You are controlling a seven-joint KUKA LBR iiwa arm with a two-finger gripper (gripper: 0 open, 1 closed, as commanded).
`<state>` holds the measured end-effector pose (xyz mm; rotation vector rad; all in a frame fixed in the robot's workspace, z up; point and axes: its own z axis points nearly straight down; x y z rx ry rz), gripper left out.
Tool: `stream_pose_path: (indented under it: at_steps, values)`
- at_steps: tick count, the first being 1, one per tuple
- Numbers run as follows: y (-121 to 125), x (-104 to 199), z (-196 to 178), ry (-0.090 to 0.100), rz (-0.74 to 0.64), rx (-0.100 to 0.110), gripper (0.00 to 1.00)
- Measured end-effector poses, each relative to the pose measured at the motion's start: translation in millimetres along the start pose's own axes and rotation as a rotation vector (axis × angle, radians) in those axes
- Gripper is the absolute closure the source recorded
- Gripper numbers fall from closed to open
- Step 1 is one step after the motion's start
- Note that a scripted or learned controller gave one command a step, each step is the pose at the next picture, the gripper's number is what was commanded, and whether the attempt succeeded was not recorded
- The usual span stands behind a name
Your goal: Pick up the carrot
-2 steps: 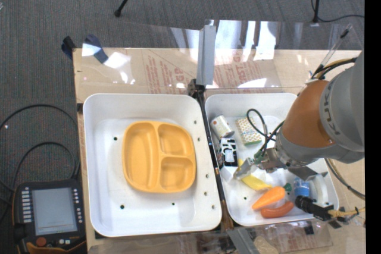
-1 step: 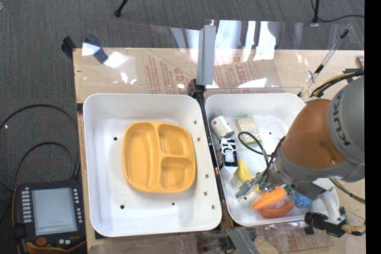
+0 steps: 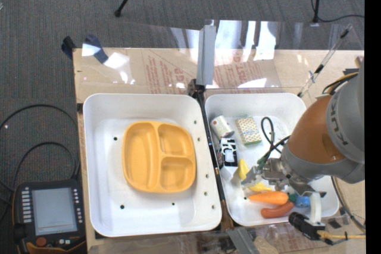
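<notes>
So from the overhead camera, the bench had the two white bins side by side. The left bin (image 3: 107,128) just had a yellow divided plate (image 3: 159,156) sitting in the middle of it, three compartments, nothing on it that I could see.

The right bin (image 3: 297,105) was the busy one. The carrot (image 3: 269,197) was lying on its side down near the front edge of that bin, orange, pointing roughly left-right. Right below it, touching or close to it, was a reddish sausage-looking thing (image 3: 277,210). There was a small yellow item (image 3: 243,171) just left of the gripper and a bit of blue (image 3: 302,201) just right of the carrot. Further back in the bin: a small white roll (image 3: 222,126), a green-and-white sponge-like pad (image 3: 248,130) and a black-and-white packet (image 3: 228,151).

The arm came in from the right with its orange band (image 3: 314,137) over the bin's right side. The gripper (image 3: 266,174) hung just above the carrot, near it, but I honestly couldn't tell what its grip was doing, too much clutter and blur there. Nothing visibly caught in it.

A teach pendant (image 3: 50,211) sat on the floor at the bottom left.
</notes>
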<state>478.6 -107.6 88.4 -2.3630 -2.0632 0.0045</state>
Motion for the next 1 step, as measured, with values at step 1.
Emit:
stream_pose_path:
  at_steps: [1]
  values:
    - [6.4, -73.5, -45.9, 0.0, 0.145, -0.001, 0.0]
